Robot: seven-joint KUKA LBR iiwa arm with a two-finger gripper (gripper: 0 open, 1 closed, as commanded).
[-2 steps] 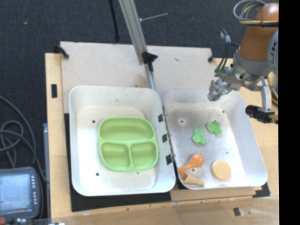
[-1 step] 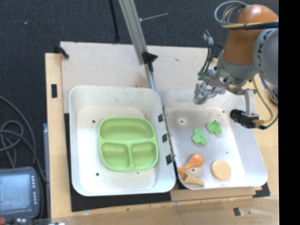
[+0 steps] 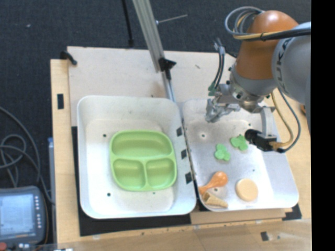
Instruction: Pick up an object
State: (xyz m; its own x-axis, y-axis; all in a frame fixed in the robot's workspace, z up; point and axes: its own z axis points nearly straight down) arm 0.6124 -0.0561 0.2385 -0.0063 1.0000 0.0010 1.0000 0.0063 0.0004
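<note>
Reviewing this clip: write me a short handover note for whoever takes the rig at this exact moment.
Claw: hangs over the far-left part of the right bin, nothing visible between its fingers.
Right bin contents: two green pieces mid-bin, an orange spoon-like piece, a tan cone-like piece and a tan round disc along the near edge.
Left bin: green divided plate.
Done: nothing picked yet, all items lie in the bins.
Left: descend on one item, likely a green piece as nearest, grasp and lift.

1 fixed camera | above bench (image 3: 120, 77) | slanted downward | both bins framed
</note>
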